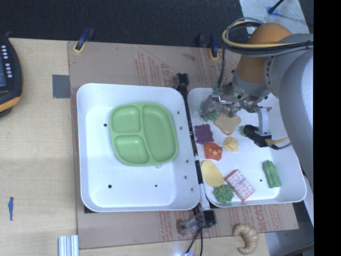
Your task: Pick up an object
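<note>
My gripper (228,105) hangs low over the far end of the right bin (290,196), just above a tan bread-shaped piece (227,124) and beside a dark green leafy piece (208,111). Closer to the bin's middle lie a purple grape bunch (203,133), a red piece with a star (213,151) and a small yellow lump (230,143). Toward the near end rest a yellow banana-like slice (212,172), a green pea cluster (223,193), a pink patterned box (241,184) and a green pod (271,174).
The left bin (96,191) holds a light green divided plate (143,133). A tan croissant (246,237) lies on the bench in front of the right bin. A black and orange pendant (8,76) sits at the far left. Clamps (82,40) grip the brown board's far edge.
</note>
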